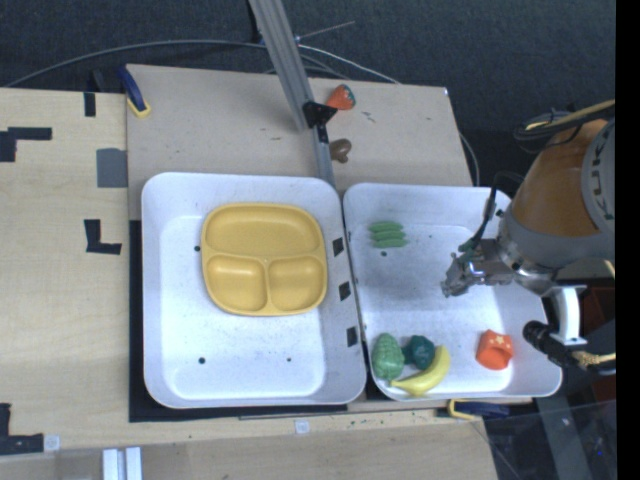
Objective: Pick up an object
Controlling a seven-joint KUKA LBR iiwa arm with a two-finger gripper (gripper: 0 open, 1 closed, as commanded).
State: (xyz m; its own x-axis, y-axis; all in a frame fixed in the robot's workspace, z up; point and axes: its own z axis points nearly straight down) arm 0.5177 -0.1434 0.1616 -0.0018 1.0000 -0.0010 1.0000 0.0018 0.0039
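My gripper (458,277) hangs over the middle right of the right bin (420,200), above bare floor, with nothing seen between its fingers. A green ridged object (387,234) lies up and to its left. Along the bin's front edge sit a light green vegetable (386,356), a dark green round piece (419,350) and a yellow banana (430,375). An orange-red object (494,349) lies at the front right, below the gripper.
The left bin (170,298) holds a yellow divided tray (265,257). A grey pole (282,43) with a clamp rises behind the bins. The grey and orange arm (560,203) covers the right bin's right rim.
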